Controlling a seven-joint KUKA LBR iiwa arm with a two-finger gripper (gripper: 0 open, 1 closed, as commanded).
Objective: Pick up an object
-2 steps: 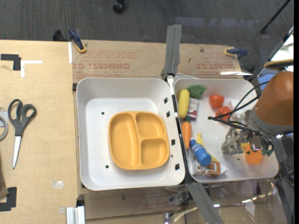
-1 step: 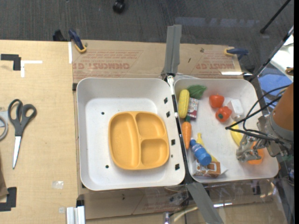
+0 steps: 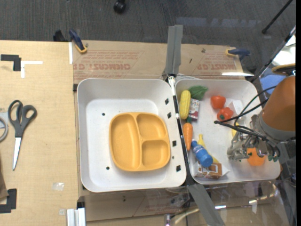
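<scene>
My gripper (image 3: 248, 153) hangs low in the right bin (image 3: 214, 84), near its front right corner, right over an orange round fruit (image 3: 257, 159). The fruit shows just beside and under the metal fingers. Other toys lie in this bin: a corn cob (image 3: 185, 103), a green vegetable (image 3: 198, 92), two red tomatoes (image 3: 221, 107), a carrot (image 3: 187, 134), a blue bottle (image 3: 202, 155) and a small brown box (image 3: 209, 172).
The left bin (image 3: 89, 126) bears a yellow divided plate (image 3: 139, 141). Scissors (image 3: 19, 126) lie on the bench at far left. Black cables (image 3: 240, 117) run from the arm across the right bin.
</scene>
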